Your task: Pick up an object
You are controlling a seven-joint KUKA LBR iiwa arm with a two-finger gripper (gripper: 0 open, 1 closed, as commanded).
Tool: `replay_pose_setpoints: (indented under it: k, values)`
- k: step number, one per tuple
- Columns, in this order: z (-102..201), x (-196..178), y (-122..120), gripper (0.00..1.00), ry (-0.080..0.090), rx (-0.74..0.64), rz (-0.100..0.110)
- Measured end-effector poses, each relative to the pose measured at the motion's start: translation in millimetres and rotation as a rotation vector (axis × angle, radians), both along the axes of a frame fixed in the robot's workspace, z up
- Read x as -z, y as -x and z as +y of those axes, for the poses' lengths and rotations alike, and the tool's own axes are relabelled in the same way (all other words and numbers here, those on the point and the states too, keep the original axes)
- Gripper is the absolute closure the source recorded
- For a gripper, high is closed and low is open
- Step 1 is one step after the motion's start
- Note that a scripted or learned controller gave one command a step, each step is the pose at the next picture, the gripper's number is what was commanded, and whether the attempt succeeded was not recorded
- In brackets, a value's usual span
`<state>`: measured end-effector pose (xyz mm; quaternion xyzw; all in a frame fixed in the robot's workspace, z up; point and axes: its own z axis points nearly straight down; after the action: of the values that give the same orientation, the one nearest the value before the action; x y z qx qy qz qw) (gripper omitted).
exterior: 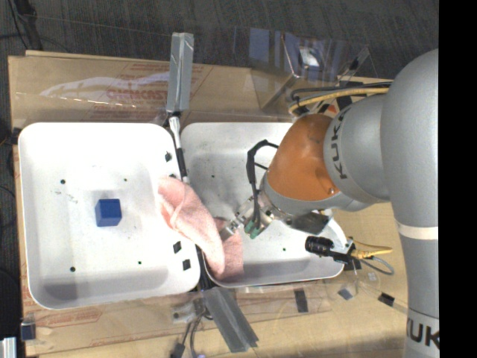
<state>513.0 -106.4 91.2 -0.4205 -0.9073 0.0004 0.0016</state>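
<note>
A pink cloth [195, 223] lies draped over the divider between the two bins, its lower part hanging into the right bin [223, 155]. A small blue cube [109, 212] sits in the left bin [52, 170]. My gripper [244, 227] is low in the right bin, right beside the cloth's right edge, under the orange wrist band. A green part shows at its tip. The arm hides most of the right bin's floor.
Cardboard lies under both bins. A grey bar [179, 77] stands behind the divider, and clear plastic sheeting [298, 58] sits behind the right bin. Grey tape strips [227, 315] lie at the front edge.
</note>
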Motion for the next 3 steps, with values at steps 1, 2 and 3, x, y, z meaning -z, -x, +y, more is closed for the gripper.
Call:
replay_pose_setpoints:
  k: [1, 2, 3]
  values:
    - [0.3, -9.8, -0.8, 1.0, 0.0, -0.004, 0.0]
    - [0.3, -9.8, -0.8, 0.0, 0.0, -0.004, 0.0]
    - [0.8, -19.5, -1.7, 1.0, -0.001, -0.009, 0.001]
